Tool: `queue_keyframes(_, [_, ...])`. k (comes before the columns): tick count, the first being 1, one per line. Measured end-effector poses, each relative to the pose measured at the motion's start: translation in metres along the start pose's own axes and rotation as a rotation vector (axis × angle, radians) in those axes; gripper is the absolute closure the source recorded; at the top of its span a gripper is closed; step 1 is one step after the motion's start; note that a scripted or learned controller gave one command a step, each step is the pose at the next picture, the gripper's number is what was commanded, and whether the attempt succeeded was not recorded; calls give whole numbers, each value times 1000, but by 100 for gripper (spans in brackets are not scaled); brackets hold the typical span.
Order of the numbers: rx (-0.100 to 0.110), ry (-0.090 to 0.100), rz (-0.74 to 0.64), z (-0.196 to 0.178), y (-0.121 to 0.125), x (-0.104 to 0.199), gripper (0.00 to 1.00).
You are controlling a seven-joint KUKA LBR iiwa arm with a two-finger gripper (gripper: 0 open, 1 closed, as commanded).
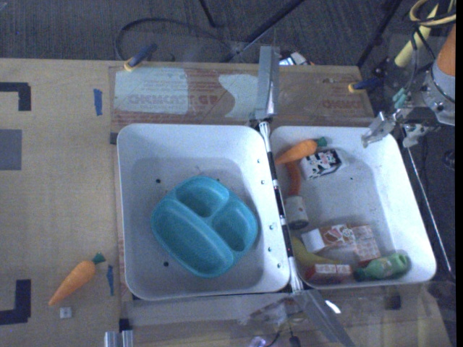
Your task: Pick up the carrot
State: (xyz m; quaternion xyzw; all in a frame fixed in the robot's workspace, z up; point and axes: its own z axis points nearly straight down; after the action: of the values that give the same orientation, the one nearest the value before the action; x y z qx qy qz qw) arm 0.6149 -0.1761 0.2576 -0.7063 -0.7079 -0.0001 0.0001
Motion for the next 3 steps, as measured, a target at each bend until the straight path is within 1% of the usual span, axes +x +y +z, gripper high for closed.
queue_keyframes(1, [0,-1,126,125,49,-21,0])
queue_keyframes(2, [-26,-7,-47,145,58,20,0])
queue_keyframes(3, [-9,-4,-71,155,55,77,0])
